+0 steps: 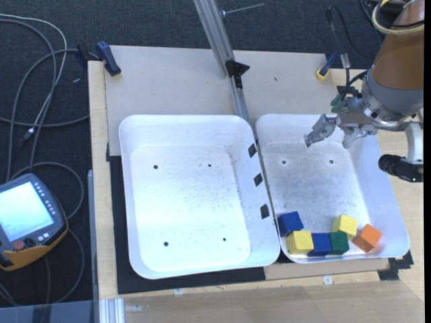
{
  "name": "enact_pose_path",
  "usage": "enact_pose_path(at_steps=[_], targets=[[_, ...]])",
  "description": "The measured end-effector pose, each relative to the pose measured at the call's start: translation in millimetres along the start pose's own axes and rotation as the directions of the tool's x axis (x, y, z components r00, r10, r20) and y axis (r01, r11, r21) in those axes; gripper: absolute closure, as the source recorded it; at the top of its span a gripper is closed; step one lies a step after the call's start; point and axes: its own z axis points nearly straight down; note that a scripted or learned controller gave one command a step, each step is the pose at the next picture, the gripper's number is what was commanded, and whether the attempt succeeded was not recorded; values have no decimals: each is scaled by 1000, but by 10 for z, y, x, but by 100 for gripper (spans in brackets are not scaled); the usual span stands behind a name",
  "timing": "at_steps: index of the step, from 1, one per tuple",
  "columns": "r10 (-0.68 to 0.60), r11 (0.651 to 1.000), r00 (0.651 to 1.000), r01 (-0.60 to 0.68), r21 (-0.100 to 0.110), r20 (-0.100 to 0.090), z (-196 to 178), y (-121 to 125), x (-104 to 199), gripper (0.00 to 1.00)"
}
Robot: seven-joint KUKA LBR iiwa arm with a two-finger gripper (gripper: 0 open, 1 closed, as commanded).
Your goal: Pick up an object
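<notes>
**Inspector:** Fingers?

**Assistant:** The gripper [333, 132] hangs over the far end of the right bin [380, 180], fingers [316, 134] spread apart, nothing between them. Grey wrist and orange band rise toward the upper right.

**Inspector:** Objects?

**Assistant:** All at the right bin's near edge, well apart from the gripper. A blue block [290, 221] at the left, a yellow block [301, 241] touching it in front. Beside that, a second blue block [321, 243] and a green block [339, 242]. Behind these another yellow block [347, 224], and an orange block [368, 237] at the right end.

**Inspector:** Surroundings?

**Assistant:** The left bin [135, 140] adjoins. A teach pendant [27, 219] lies on the floor at left.
</notes>
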Motion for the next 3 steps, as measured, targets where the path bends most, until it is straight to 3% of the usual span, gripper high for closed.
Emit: enact_pose_path(at_steps=[1, 2, 3], targets=[[2, 1000, 1000, -2, 24, -6, 970, -663, 75, 0], [5, 1000, 1000, -5, 4, 3, 574, -276, -608, 0], [-7, 1000, 1000, 8, 18, -9, 1294, 92, 326, 0]])
